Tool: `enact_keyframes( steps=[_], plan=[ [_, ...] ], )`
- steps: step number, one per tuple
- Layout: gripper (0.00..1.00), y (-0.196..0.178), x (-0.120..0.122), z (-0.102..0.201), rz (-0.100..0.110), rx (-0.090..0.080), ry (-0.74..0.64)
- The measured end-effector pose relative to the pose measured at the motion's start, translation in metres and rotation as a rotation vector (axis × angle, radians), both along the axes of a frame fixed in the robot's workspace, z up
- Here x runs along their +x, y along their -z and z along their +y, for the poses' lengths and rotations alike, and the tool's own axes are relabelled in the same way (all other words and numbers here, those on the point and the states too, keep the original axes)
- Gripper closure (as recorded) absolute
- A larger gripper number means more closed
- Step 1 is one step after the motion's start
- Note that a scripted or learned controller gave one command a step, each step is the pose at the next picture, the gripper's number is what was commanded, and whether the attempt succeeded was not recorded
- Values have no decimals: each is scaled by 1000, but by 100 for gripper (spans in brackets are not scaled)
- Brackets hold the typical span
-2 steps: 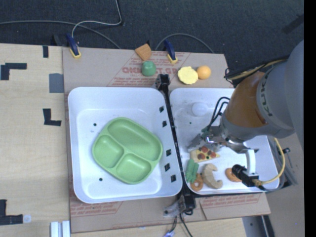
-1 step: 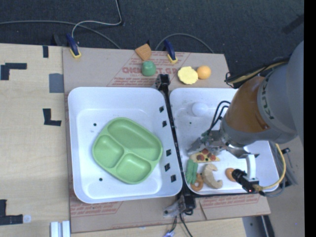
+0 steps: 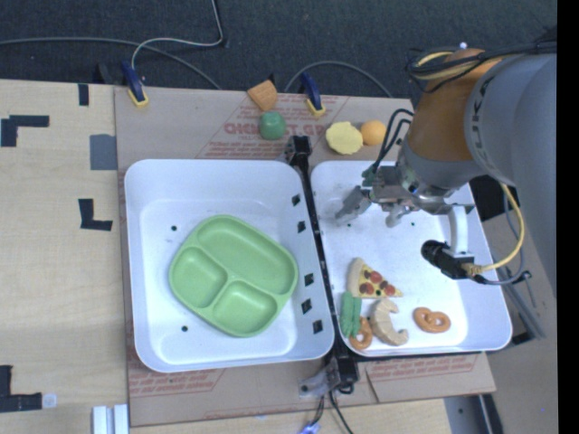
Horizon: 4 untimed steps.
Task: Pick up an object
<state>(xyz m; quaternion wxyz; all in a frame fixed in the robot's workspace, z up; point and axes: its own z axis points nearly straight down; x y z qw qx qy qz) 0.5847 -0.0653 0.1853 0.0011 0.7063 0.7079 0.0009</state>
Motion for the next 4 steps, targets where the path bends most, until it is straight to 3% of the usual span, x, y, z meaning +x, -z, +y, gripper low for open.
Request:
enact_keyframes(
  steps=[1,2,3,4],
  plan=[
    [0,99,-3,-38,1,0,1],
    [0,99,-87,-39,0,-1,2],
    [100,90,-86,-39,1,-1,2],
    [100,0,-18,36,1,1,-1]
  ],
)
